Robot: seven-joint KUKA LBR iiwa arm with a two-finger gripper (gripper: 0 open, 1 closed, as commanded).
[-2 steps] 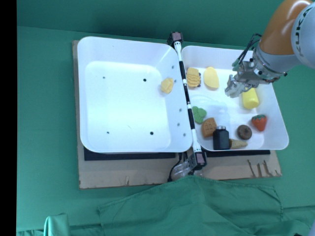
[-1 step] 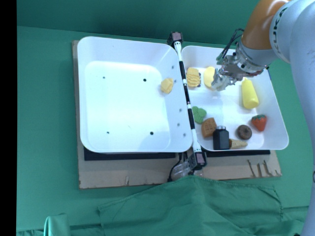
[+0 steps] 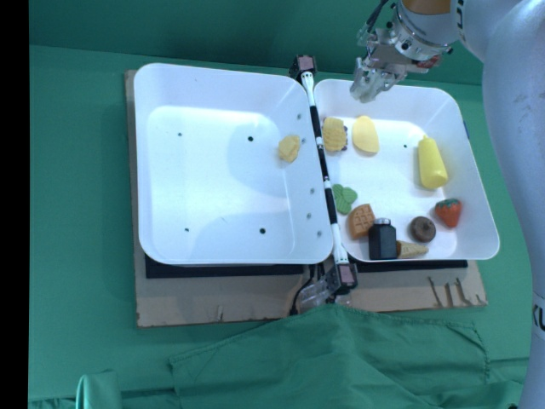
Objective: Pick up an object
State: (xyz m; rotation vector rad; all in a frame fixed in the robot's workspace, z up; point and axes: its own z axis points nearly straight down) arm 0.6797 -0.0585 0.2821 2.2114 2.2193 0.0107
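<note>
Below the gripper point(image 3: 370, 89) lies a yellow lemon slice point(image 3: 365, 135).

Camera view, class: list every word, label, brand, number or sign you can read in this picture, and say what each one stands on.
"UK": black letters on the grey arm near the top edge, cut off by the frame, so the word is incomplete.
A dark mark low on the arm at the right edge: too cropped to read.
Black bottle in the right bin: no legible label.
The other toy items and the left bin: no text.
</note>
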